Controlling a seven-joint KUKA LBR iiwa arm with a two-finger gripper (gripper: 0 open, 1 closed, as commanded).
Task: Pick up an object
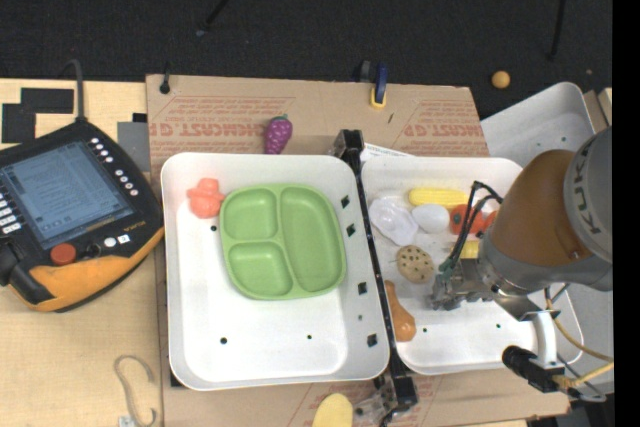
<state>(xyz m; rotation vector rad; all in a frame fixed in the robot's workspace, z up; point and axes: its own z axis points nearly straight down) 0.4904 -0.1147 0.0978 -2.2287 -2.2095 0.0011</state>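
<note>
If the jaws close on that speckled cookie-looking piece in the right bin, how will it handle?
The cookie looks flat and rigid, likely a light toy. It lies low on the bin floor, so pinching its edges may be awkward, and it could slide.

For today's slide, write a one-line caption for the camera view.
Grey arm's gripper lowered into the right white bin beside a speckled cookie; green divided plate in the left bin.
</note>
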